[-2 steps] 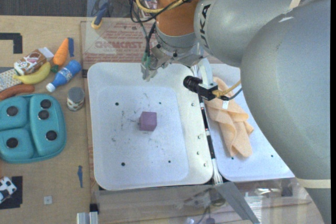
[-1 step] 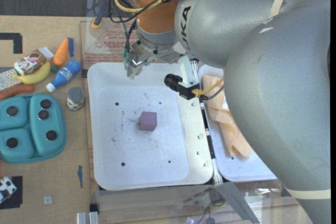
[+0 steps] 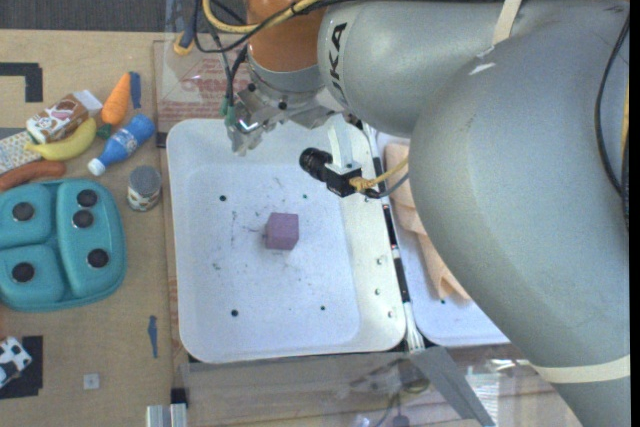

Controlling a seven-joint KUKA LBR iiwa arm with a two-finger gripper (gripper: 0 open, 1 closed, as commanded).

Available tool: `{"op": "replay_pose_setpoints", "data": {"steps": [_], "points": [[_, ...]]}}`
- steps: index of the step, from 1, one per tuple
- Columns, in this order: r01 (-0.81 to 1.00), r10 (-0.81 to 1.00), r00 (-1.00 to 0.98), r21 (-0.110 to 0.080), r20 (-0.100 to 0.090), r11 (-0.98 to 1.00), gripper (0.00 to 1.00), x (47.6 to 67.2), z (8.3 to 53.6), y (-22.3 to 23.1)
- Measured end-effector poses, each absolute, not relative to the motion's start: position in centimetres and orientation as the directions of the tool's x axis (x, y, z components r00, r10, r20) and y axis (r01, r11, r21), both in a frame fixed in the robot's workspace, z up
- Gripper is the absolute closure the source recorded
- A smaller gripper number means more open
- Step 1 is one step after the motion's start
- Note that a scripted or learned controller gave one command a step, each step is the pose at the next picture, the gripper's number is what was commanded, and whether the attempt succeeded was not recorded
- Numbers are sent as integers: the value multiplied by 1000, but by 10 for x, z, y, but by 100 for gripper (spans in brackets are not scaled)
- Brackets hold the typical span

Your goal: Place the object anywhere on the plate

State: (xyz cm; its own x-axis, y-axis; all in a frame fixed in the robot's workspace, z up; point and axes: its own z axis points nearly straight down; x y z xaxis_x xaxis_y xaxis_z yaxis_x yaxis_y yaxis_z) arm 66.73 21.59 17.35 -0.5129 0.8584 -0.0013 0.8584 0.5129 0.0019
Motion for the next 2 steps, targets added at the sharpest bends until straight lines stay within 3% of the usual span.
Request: {"op": "replay_pose_setpoints", "data": {"steps": [1,2], "points": [[829,829,-560,6,-3,560,100,667,191,219],[979,979,-206,-1,-1,206,100,667,174,210]]}}
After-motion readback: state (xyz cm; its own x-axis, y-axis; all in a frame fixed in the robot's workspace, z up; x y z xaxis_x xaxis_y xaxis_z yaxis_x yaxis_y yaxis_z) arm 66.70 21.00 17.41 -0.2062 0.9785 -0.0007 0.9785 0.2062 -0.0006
